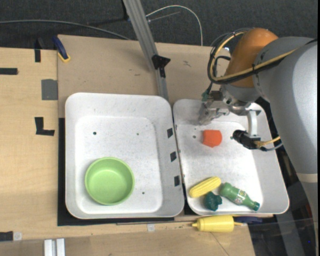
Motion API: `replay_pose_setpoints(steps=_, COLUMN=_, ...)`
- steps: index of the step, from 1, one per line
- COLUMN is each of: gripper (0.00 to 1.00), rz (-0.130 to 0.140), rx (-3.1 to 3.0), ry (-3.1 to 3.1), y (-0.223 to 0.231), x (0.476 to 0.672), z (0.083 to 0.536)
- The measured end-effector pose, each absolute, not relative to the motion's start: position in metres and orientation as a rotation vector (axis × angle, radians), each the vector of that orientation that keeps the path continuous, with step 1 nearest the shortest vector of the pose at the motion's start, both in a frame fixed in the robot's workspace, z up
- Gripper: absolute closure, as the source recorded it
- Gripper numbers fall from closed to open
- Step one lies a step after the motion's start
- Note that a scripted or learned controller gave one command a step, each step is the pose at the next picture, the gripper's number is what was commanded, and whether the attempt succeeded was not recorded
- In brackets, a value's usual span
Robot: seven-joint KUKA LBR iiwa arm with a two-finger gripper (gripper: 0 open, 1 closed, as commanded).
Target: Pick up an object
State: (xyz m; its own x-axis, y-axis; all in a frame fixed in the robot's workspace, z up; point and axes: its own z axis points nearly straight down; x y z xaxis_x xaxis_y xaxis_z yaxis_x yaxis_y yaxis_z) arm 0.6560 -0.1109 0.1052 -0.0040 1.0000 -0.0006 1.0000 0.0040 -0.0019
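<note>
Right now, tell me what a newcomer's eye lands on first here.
First the grey arm's orange band at upper right, above the right bin. Next, the green bowl in the left bin's near corner. Then the orange block mid right bin, just beneath the gripper.

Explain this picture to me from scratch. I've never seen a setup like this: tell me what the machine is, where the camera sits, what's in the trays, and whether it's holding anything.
The picture comes from one camera fixed above a bench, looking down at a slant. The big grey machine with an orange band is a robot arm reaching in from the right. Its grasping end, the gripper, hangs over the far end of the right shallow white bin; nothing is visible in its grasp.

That bin holds a small orange-red block, a yellow toy corn cob, a green toy bottle and a small dark green toy piece. The left shallow white bin holds a light green plastic bowl. A yellow plastic bottle lies on the bench outside the bins, by the near edge.
</note>
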Motion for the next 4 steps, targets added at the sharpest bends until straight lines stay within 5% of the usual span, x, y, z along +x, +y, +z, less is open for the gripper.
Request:
replay_pose_setpoints(steps=3, gripper=1.0, rz=-0.004, rx=-2.221, ry=-2.226, y=-0.112, x=0.664, z=0.239)
replay_pose_setpoints(steps=4, gripper=1.0, rz=0.003, rx=-2.216, ry=-2.224, y=-0.071, x=0.64, z=0.227)
